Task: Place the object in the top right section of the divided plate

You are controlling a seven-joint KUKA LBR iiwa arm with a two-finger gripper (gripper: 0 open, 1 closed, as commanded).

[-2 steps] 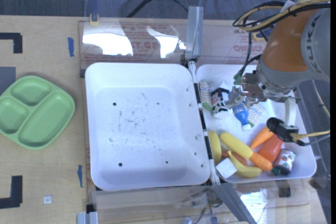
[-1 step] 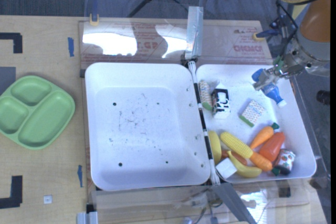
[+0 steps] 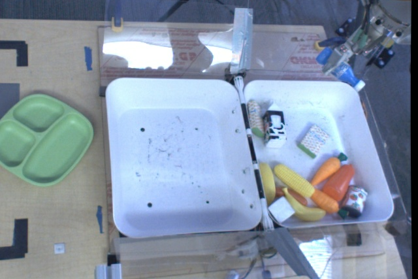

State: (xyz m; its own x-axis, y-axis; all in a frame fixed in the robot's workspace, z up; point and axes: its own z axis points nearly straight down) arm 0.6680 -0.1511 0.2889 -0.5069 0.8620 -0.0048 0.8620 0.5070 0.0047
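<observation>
smooth green plastic divided plate (image 3: pixel 44 139), wooden bench (image 3: pixel 52 42).

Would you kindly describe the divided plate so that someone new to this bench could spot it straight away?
Start from the two white bins in the middle of the bench, then look to the wooden surface left of the left-hand bin. There lies the divided plate, pale green with rounded corners and three compartments. It lies alone there, apart from the toy food heaped in the right-hand bin.
</observation>
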